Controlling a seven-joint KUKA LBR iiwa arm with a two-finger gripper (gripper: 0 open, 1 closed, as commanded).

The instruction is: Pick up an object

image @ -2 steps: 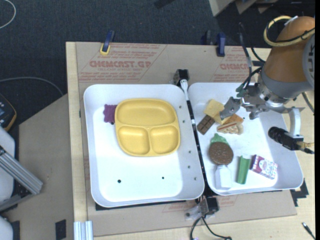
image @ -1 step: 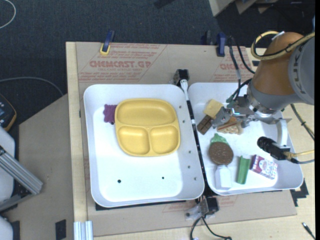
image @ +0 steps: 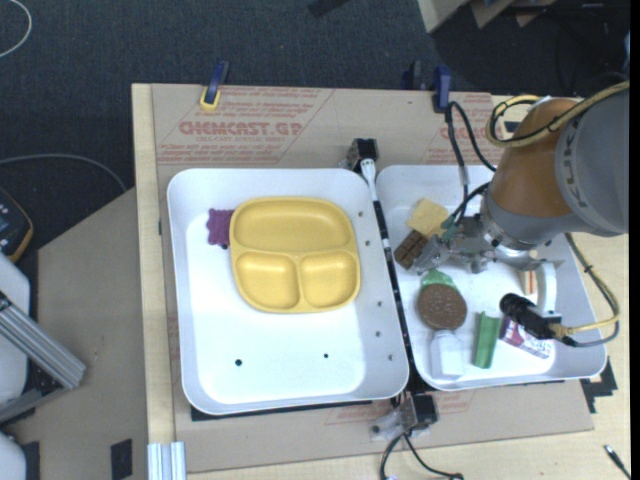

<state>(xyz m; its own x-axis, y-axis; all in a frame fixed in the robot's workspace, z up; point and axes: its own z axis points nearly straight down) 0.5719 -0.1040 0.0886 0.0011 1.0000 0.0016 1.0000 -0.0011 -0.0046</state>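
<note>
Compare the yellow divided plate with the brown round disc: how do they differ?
The yellow divided plate lies in the left bin; the brown round disc lies in the right bin. The plate is far larger than the disc. The plate is a rounded rectangle with three compartments; the disc is a plain circle. The plate lies away from the tool; the disc sits just below it. Both lie flat.

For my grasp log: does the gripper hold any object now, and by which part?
It cannot be told: the gripper is low in the right bin, among the objects.
</note>
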